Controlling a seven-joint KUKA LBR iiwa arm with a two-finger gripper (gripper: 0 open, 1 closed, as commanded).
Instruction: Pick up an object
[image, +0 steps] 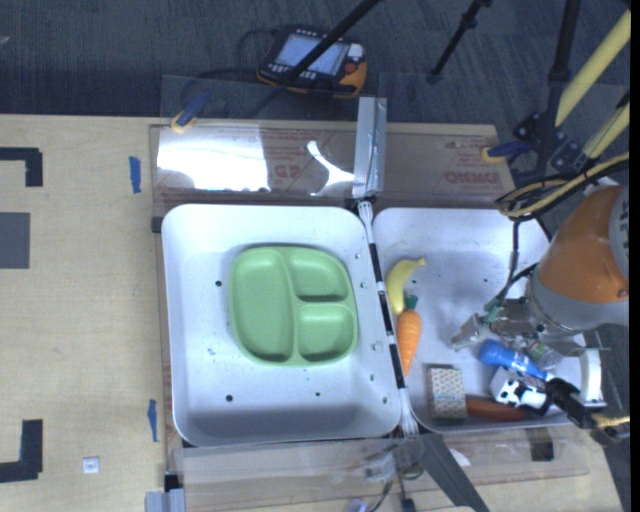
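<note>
Here, the gripper (500, 335) hangs low in the right bin (450, 245) beside a blue object (497, 355); whether its fingers are spread cannot be told. A banana (400, 280) and carrot (408, 340) lie near the divider

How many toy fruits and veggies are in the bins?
2, both in the right bin along its left wall: a banana, and a carrot just below it. The arm may hide more.

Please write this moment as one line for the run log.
arm: over right bin | tool: low above blue object | grasp: not visible | carrot, banana: untouched | left bin: green tray
</note>
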